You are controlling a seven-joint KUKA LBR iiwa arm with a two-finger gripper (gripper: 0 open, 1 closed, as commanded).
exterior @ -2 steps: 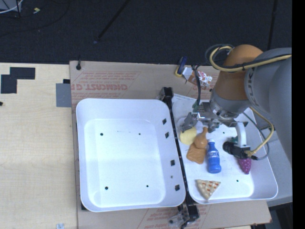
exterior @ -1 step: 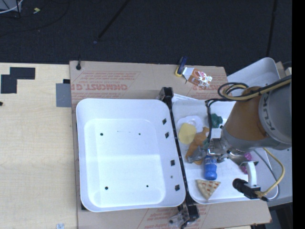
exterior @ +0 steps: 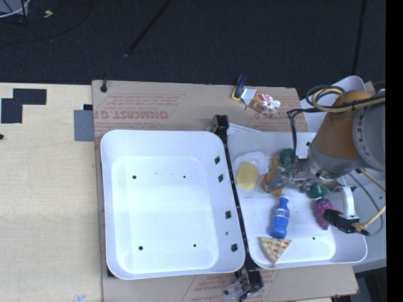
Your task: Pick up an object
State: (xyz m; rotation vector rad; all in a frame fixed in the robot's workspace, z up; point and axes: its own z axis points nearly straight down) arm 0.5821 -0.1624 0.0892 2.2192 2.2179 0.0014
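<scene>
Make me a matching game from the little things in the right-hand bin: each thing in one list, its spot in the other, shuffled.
Things:
1. blue bottle
2. pizza slice
3. yellow lump
4. purple thing

Places:
A. near the divider between the bins
B. middle of the bin
C. on the arm's side
D. at the bin's front edge

Pairs: 1-B, 2-D, 3-A, 4-C

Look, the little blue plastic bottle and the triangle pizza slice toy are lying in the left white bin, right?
Not quite. The camera view shows the little blue plastic bottle and the triangle pizza slice toy lying in the right white bin, not the left one. The pizza slice sits just below the bottle.
</scene>
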